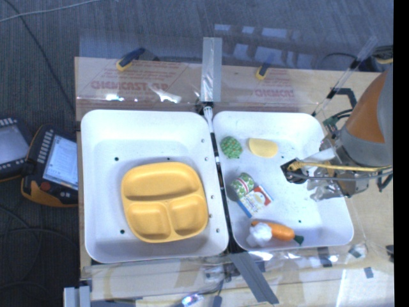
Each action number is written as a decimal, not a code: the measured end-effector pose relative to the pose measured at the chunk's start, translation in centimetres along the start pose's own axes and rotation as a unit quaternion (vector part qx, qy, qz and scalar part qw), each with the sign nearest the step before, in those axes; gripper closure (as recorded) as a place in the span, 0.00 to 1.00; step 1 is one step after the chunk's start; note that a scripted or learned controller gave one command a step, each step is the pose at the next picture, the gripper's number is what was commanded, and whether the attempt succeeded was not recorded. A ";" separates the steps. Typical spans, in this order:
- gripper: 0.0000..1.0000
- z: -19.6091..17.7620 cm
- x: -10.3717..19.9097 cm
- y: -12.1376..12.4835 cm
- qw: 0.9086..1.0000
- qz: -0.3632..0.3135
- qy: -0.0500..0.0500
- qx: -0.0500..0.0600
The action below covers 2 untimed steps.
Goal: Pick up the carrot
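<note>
- The carrot lies by the right bin's 6 o'clock edge, its long axis running 9-to-3.
- The gripper hovers apart; the carrot sits toward its 7–8 o'clock.
- Open or closed, I cannot tell.

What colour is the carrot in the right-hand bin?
The carrot is orange with a dark green stem end, seen best in the camera view.

One fixed overhead camera looks down aslant on the left bin and right bin.
</note>
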State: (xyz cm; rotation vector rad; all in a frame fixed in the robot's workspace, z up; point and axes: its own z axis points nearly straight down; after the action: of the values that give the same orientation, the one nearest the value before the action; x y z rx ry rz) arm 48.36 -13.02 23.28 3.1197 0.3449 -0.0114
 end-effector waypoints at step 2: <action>1.00 -0.9 -0.4 1.7 1.000 -0.008 0.000 0.000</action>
State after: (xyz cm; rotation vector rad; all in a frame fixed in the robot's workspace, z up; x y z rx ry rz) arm 48.32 -14.73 24.22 3.1170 0.3708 -0.0127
